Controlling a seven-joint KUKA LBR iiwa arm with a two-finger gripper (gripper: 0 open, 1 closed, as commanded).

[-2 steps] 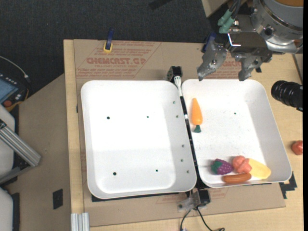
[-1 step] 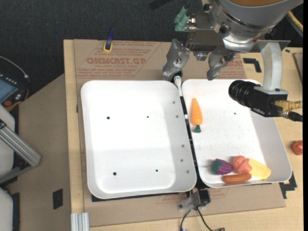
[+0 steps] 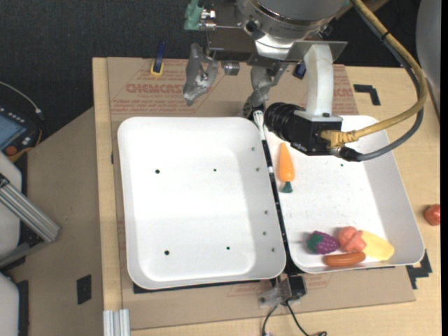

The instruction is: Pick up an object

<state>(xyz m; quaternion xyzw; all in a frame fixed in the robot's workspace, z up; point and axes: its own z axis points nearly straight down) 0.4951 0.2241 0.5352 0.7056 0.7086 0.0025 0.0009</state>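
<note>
1. Taking the right bin (image 3: 392,187) as landmark: at its near edge lies a cluster of toy food, with a sausage (image 3: 344,259) nearest, a purple grape bunch (image 3: 322,243) just behind it on the left, a pink piece (image 3: 351,239) in the middle and a yellow piece (image 3: 378,247) on the right, all touching or nearly so.
2. Further back, against the bin's left wall, a carrot (image 3: 285,162) lies alone with its green end pointing towards the near side. It looks the easiest candidate, being well apart from the cluster.
3. The left bin (image 3: 140,187) sits touching the right bin's left wall.
4. At the right bin's far left corner hangs the gripper (image 3: 225,89), raised above the bench; its two fingers stand apart and nothing is between them. A black camera unit (image 3: 301,128) on the wrist overhangs the carrot's far end.
5. Risks, as I judge them: a descent on the carrot could strike the bin wall it rests against, jamming a finger; in the cluster, fingers may catch two items or nudge them aside and close on nothing.
</note>
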